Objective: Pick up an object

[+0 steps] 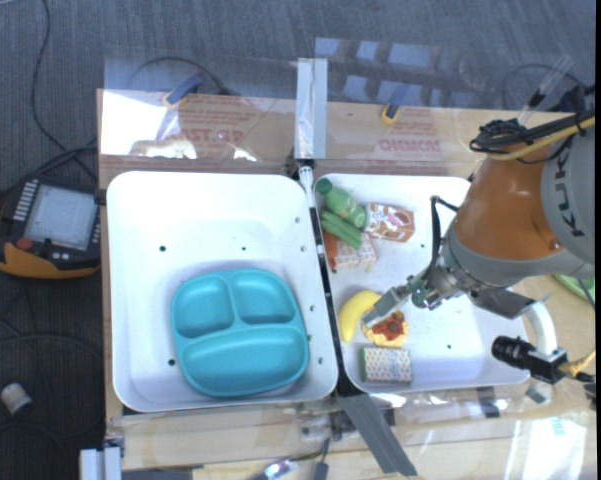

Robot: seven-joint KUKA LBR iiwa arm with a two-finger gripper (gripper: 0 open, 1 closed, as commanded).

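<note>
Tool (388, 309) over right bin (460, 353), beside banana (354, 313) — banana's long axis near-vertical

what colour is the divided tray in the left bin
Teal-blue. The tray shows plainly in the camera view, lying in the left bin.

Right bin (450, 353): yellow banana (354, 313) lying curved near the left wall. Red pizza slice (387, 328) sitting just right of it. Patterned pack (387, 366) lying nearer. Green items (342, 216) and red-orange packets (390, 222) clustering at far left.
</note>
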